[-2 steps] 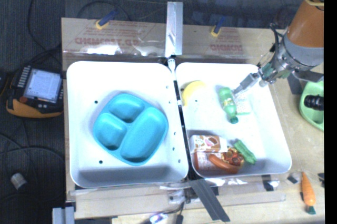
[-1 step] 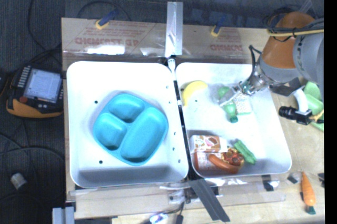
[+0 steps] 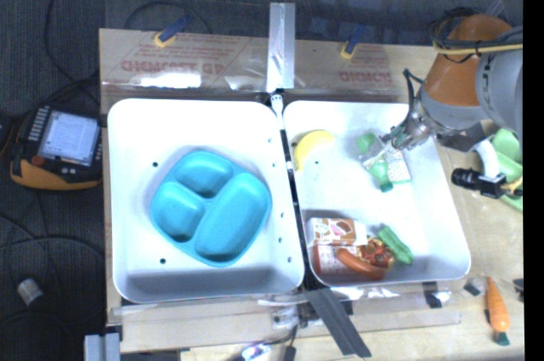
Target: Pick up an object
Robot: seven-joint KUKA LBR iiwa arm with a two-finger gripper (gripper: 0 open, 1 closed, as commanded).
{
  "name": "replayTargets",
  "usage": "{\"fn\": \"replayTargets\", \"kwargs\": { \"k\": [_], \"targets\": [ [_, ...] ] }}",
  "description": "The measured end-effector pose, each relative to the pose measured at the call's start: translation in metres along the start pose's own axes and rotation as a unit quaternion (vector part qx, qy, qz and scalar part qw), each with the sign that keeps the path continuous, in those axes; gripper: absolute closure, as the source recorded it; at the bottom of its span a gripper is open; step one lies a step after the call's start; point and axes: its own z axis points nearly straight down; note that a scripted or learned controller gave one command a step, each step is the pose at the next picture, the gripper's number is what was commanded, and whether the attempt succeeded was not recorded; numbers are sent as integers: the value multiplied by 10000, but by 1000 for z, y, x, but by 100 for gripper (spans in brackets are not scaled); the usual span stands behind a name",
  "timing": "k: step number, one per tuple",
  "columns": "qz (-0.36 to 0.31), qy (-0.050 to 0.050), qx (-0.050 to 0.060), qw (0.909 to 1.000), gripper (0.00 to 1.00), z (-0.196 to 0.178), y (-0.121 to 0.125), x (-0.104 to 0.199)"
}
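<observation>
The right bin (image 3: 442,206) holds several small objects. A yellow rounded object (image 3: 311,144) lies at its back left. A green and white packet (image 3: 388,168) and a green round piece (image 3: 367,143) lie near the back middle. At the front sit a red and white food package (image 3: 340,245) and a green pepper-like toy (image 3: 394,244). My gripper (image 3: 399,136) reaches in from the right and hangs low over the bin's back, just above and right of the green and white packet. Whether it touches the packet is unclear.
The left bin (image 3: 136,138) holds a blue divided plate (image 3: 211,205). A metal divider post (image 3: 281,45) stands behind the bins. Outside the right bin lie green and white items (image 3: 501,155) and an orange carrot toy (image 3: 496,308). A handheld device (image 3: 59,143) lies on the floor at left.
</observation>
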Motion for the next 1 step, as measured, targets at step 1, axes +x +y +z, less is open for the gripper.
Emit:
{"fn": "replayTargets", "kwargs": {
  "k": [1],
  "targets": [
    [645,38,88,9979,100,-93,-10,26]
  ]
}}
